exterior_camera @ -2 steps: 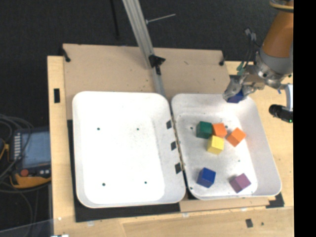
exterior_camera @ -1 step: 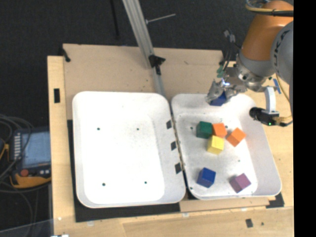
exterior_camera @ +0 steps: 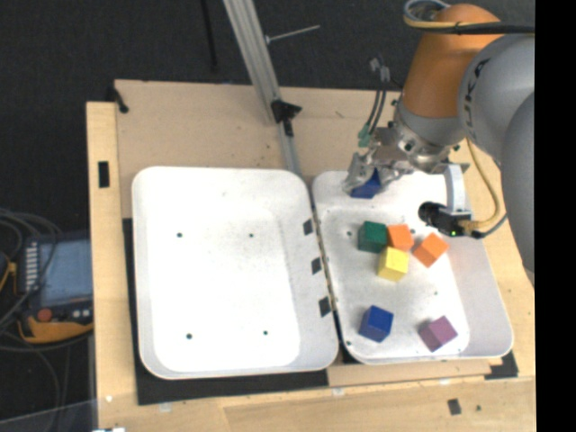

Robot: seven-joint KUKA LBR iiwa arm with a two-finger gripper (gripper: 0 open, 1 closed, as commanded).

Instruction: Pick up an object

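Gripper (exterior_camera: pixel 367 176) low over the far corner of the right bin (exterior_camera: pixel 468 327), at a blue block (exterior_camera: pixel 365 188).

I cannot tell if the block is gripped. It lies directly under the tool, near the bin's far rim. Other blocks, green (exterior_camera: pixel 372 236), yellow (exterior_camera: pixel 392 264) and two orange, lie nearer the camera, well apart from it.
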